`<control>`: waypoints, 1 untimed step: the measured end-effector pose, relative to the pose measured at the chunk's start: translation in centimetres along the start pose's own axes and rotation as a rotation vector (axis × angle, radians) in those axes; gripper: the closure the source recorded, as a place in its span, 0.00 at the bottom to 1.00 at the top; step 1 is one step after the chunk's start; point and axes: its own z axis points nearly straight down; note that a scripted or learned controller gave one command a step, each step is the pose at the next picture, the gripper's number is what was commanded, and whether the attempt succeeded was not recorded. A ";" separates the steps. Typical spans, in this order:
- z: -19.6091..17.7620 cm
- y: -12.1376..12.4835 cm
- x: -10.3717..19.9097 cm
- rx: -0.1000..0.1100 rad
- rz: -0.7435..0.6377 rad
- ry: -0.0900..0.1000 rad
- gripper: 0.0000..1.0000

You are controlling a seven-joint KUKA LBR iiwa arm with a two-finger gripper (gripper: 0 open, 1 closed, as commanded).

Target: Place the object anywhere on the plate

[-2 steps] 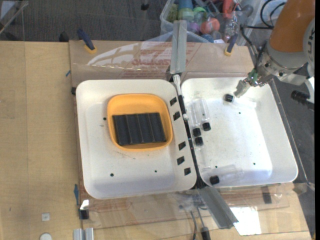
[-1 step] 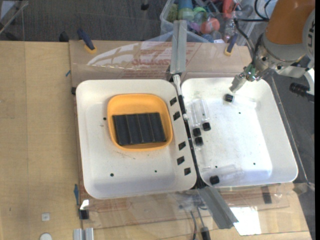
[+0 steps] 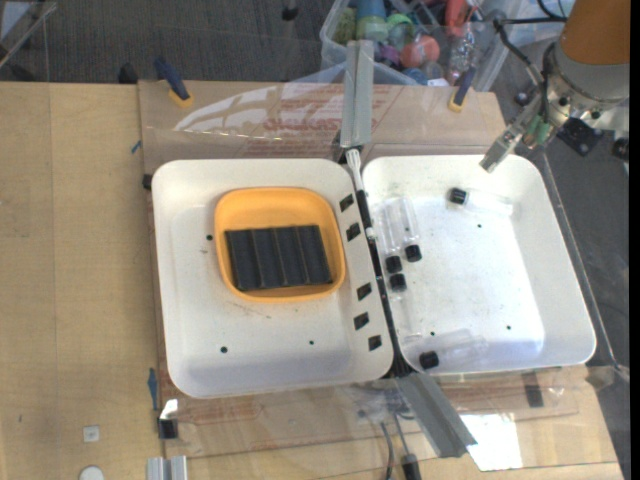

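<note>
Poised at the far edge of the right bin point(image 3: 540, 298): gripper point(image 3: 497, 155), slim and tilted, under the grey arm point(image 3: 590, 63) with its orange band. Impossible to tell how far apart the jaws stand; nothing seen between them.

Just left of the jaws and a little nearer the camera, on the bin floor: small black piece point(image 3: 457, 197). Further left of the jaws, by the divider: clear plastic piece point(image 3: 395, 223), with more small black bits beside it.

Well to the left of the jaws and nearer the camera, in the left bin point(image 3: 190, 348): orange plate point(image 3: 275, 200). Lying flat on it, well apart from the jaws: dark ribbed block point(image 3: 278, 256), filling most of the plate's floor.

Behind the jaws and to their left, beyond the bins: crate of colourful things point(image 3: 420, 18).
</note>
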 end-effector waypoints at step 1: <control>-9.8 -3.8 -2.9 0.000 0.001 0.000 1.00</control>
